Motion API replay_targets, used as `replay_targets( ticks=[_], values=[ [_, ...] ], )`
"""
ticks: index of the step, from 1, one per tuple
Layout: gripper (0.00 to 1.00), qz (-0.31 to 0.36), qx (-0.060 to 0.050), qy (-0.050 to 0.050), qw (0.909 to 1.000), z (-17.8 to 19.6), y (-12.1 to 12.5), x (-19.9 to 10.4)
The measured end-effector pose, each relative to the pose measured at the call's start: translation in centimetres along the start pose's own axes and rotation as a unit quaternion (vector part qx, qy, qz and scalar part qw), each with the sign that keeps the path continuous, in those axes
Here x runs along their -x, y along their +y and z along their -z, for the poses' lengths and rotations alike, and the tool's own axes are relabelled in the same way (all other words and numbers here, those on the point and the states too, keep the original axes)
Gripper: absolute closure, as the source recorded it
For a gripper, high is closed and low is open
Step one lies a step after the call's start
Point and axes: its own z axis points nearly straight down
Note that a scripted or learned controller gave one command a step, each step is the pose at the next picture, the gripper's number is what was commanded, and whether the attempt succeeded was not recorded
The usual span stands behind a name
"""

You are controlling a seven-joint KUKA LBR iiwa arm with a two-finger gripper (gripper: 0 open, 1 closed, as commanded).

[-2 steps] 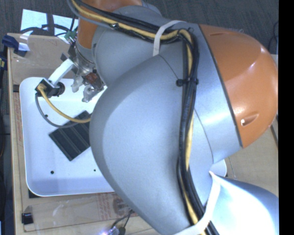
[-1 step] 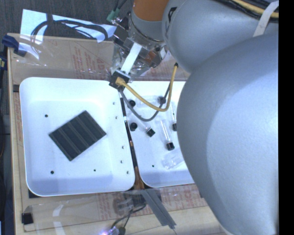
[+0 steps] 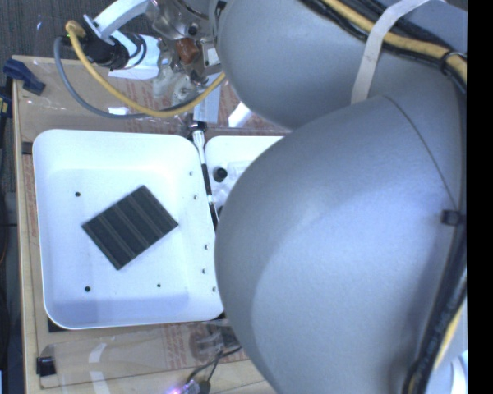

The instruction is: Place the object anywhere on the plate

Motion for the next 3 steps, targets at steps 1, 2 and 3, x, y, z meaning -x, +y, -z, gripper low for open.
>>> replay_targets(
  ticks=[1,2,3],
  values=[
    [1.0,0.124,0.0,-0.001,0.9923,3.0,-5.0,-3.3],
    [1.0,0.127,-0.001,-0.003,0.9919,3.9,-5.2,-3.3],
    [1.0,0.131,-0.002,-0.004,0.9914,4.8,-5.3,-3.3]
  ],
)
